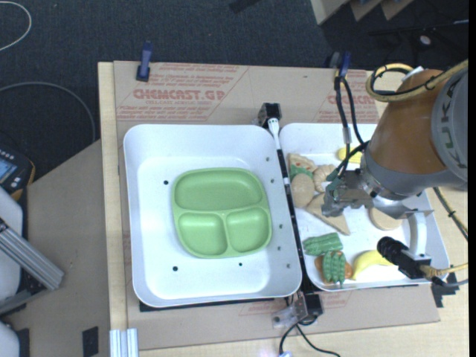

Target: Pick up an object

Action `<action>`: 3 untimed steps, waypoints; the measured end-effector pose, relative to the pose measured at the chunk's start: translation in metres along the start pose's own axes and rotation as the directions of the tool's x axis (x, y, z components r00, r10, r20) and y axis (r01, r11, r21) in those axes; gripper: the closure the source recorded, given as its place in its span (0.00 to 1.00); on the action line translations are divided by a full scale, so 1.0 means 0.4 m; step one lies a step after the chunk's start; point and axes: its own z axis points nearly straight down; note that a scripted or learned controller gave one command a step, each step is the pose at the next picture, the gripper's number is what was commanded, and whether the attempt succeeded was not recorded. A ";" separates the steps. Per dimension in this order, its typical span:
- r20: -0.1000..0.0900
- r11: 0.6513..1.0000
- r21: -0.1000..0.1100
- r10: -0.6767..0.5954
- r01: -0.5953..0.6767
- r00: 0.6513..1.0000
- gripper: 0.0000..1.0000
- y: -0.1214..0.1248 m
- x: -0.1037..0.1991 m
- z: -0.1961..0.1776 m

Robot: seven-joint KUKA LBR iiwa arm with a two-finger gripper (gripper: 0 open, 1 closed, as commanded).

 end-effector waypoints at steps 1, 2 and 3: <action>-0.003 1.000 -0.001 -0.007 0.007 1.000 1.00 -0.043 0.159 -0.079; -0.006 1.000 -0.009 -0.009 0.009 1.000 1.00 -0.039 0.337 -0.331; -0.003 1.000 -0.020 0.002 -0.002 1.000 1.00 0.002 0.231 -0.736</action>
